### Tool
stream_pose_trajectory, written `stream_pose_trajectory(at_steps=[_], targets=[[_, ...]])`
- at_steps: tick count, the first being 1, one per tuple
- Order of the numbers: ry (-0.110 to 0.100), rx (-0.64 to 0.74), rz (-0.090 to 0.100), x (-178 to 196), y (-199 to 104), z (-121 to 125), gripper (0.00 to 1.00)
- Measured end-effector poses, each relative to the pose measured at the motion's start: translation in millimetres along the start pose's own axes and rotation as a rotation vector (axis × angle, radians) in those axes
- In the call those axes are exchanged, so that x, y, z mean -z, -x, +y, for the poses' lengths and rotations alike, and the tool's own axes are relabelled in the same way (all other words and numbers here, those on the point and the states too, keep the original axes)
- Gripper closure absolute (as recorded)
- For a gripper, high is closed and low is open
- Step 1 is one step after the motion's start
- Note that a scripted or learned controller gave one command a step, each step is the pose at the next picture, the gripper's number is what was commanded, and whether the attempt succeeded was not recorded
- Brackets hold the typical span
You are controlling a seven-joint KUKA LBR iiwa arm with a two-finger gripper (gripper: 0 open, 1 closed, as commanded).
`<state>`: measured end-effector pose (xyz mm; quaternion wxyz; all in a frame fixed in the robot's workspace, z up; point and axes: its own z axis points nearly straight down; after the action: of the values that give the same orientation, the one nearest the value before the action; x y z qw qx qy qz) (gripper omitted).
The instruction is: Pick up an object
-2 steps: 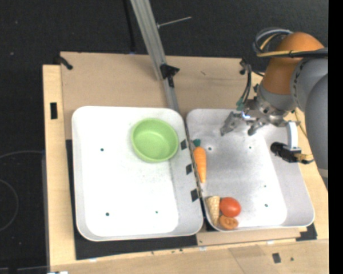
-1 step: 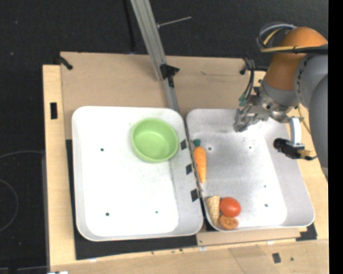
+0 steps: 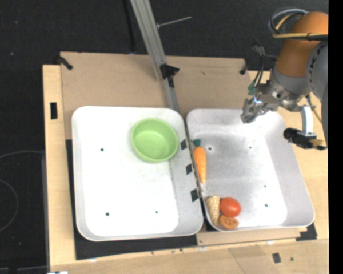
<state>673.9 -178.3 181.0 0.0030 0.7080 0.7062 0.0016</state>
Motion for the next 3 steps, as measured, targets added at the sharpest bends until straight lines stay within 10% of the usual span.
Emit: stream_pose_trajectory(at_steps=[1, 3], targets=[[-0.001, 0.003, 0.000, 37.5, 1.3, 1.3, 1.00], [-0.006, 0.009, 0.003, 35.8, -96.5, -33.3, 1.00]])
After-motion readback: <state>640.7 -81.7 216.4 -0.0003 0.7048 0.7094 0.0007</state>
